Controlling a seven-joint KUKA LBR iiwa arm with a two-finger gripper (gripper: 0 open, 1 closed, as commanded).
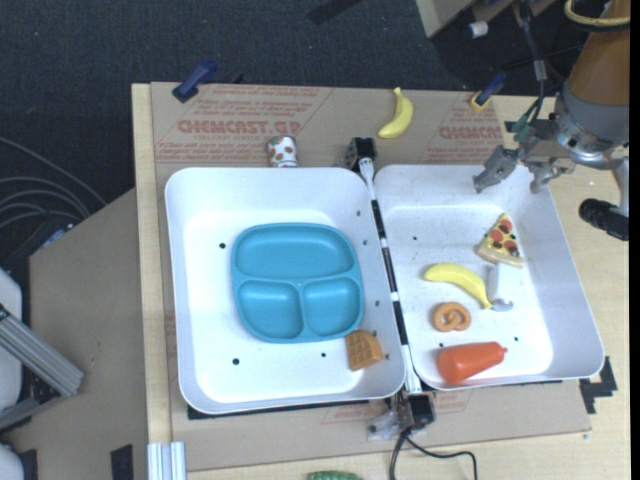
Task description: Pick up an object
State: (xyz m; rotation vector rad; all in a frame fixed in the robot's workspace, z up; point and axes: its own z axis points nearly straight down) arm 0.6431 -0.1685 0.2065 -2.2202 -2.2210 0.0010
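My gripper (521, 169) hangs open over the far edge of the right bin (420, 193), with nothing between its fingers. Below it in that bin lie a pizza slice (501, 241), a yellow banana (457, 280), a small pretzel (451, 317), a red-orange sausage-shaped piece (470, 360) and a small grey item (496, 296) beside the banana. The pizza slice is the nearest piece to the gripper, a little toward the front of it.
The left bin (195, 218) holds a blue divided plate (296, 280) and a waffle-like brown piece (363, 349) at its front right. On the bench behind the bins lie a second banana (396, 116) and a small spotted item (283, 150).
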